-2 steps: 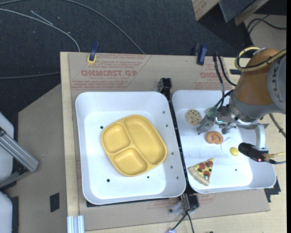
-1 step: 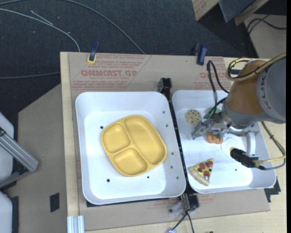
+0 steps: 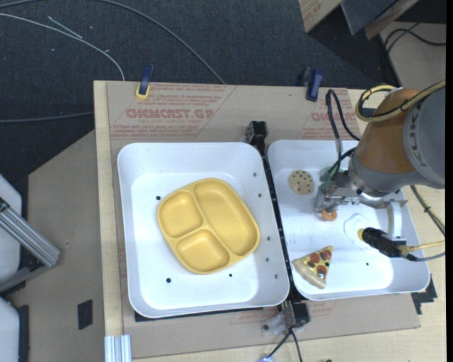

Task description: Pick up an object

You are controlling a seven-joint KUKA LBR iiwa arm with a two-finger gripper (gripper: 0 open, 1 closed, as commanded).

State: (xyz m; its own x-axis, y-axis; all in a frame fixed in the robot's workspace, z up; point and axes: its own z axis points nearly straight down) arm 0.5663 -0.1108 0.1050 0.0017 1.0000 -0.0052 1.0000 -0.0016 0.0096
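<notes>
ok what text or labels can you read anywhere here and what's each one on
"CHEMCAST GP" (roughly; letters are faint), red print on the cardboard sheet behind the left bin.
More red print on the cardboard behind the right bin: too blurred to read.
Red print on the box at top: too small to read.

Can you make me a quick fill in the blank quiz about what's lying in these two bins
1. The yellow plate in the left bin has ____ compartments.
2. The toy pizza slice lies in the ____ bin.
3. The round cookie is dotted with ____ chips.

Missing words: three; right; dark
</notes>
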